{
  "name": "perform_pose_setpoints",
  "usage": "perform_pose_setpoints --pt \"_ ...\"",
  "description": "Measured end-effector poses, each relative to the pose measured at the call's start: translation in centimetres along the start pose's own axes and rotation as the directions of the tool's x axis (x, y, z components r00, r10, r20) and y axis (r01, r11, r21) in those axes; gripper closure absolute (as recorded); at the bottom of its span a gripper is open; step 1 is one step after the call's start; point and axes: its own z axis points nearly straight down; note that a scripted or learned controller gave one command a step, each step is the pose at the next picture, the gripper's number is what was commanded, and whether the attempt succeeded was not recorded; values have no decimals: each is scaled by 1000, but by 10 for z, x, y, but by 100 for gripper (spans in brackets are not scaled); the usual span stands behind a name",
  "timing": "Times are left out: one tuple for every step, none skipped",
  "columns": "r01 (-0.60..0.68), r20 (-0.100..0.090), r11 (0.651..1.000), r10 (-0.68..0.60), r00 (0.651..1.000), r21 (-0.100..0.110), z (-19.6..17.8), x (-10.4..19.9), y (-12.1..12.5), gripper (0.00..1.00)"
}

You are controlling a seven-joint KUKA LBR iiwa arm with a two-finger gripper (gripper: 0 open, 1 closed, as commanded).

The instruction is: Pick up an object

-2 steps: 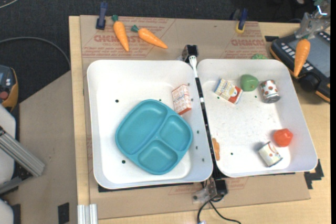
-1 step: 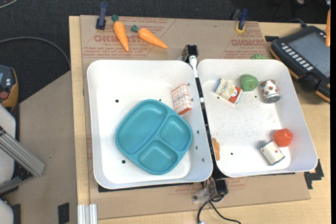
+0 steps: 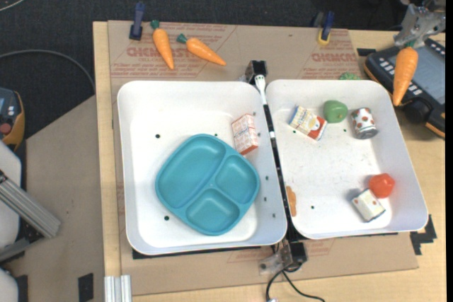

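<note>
At top right, a carrot hangs, hand partly cut off

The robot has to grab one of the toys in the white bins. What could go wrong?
The orange-red toy sits right against the small white box near the right bin's front edge, so fingers might hit both or pinch neither. The green ball looks round and may roll away when touched. In the left bin, the little carton leans close to the blue divided tray, which could block one finger.
</note>
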Motion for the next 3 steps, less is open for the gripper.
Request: perform_pose_setpoints --pt "-5 9 1000 5 1000 -18 -100 -3 61 100" --pt "-2 2 1000 2 1000 2 -61 62 63 100" --pt "-2 2 1000 2 1000 5 -2 124 63 100"
